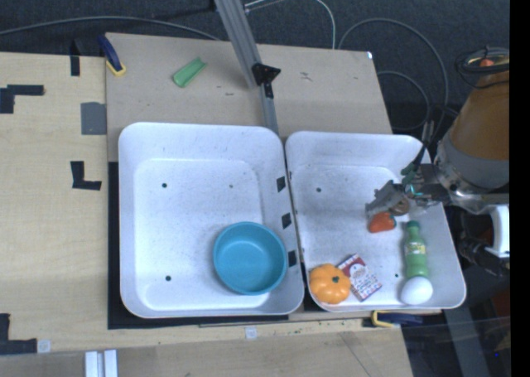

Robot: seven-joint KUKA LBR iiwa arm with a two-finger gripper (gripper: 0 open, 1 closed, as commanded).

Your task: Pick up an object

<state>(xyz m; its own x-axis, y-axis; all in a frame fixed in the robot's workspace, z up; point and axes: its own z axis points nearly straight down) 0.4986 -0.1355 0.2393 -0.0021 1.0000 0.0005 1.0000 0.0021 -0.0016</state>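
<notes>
Now the gripper [387,201] sits low in the right bin [348,152], just above a small red thing [382,223]. Whether it is open or closed, I cannot tell.

Probably lab: taped bench [50,201], cables [331,19].

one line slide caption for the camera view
Gripper poised just above a small red object in the right bin; a blue bowl sits in the left bin.

Matt speckled white bins [207,152], wooden bench [50,118]
</notes>
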